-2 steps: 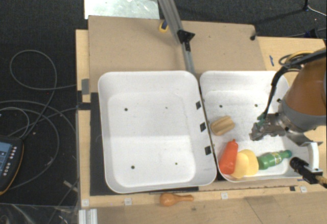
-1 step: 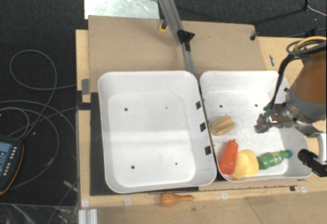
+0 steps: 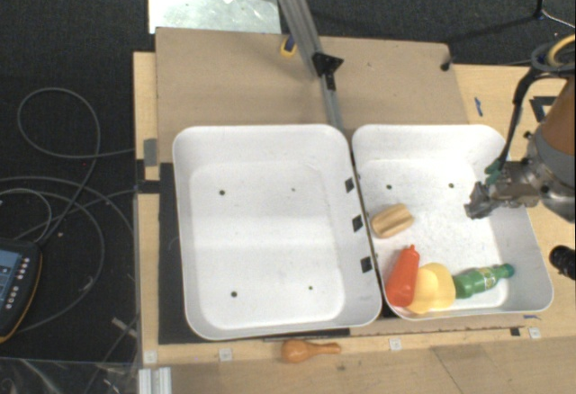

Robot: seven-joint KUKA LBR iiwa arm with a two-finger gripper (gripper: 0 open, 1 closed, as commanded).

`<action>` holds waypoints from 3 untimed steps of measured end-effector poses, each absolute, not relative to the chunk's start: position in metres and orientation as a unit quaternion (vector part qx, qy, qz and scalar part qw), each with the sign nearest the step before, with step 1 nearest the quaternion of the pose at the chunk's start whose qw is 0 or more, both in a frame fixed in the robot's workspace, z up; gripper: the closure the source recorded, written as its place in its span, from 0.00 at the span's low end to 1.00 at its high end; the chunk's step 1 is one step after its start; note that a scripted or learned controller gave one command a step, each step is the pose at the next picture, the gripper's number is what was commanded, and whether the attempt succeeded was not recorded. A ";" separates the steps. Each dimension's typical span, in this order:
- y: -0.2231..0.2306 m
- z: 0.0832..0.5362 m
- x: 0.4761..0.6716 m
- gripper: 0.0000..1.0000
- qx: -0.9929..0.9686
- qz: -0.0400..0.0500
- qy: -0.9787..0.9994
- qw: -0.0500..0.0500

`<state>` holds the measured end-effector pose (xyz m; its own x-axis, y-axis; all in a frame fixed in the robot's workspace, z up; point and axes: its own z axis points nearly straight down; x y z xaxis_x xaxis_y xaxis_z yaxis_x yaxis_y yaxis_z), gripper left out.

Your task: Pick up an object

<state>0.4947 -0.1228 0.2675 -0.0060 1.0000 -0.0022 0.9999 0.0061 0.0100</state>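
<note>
Hand (image 3: 478, 203) over right bin (image 3: 432, 149), nothing visibly held.

Tan bun (image 3: 391, 220), red bottle (image 3: 403, 276), yellow toy (image 3: 435, 287), green bottle (image 3: 481, 279); right bin

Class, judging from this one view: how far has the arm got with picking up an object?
Done: nothing is lifted. The bread roll, orange bottle, yellow toy and green bottle all lie in the right bin. In hand: the end effector is over that bin's right side. Left: descend, grasp, lift.
</note>
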 end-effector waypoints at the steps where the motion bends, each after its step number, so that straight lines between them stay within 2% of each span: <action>1: -0.123 0.296 0.496 1.00 0.705 0.002 0.709 0.003; 3: -0.010 0.289 0.502 1.00 0.703 0.002 0.711 0.000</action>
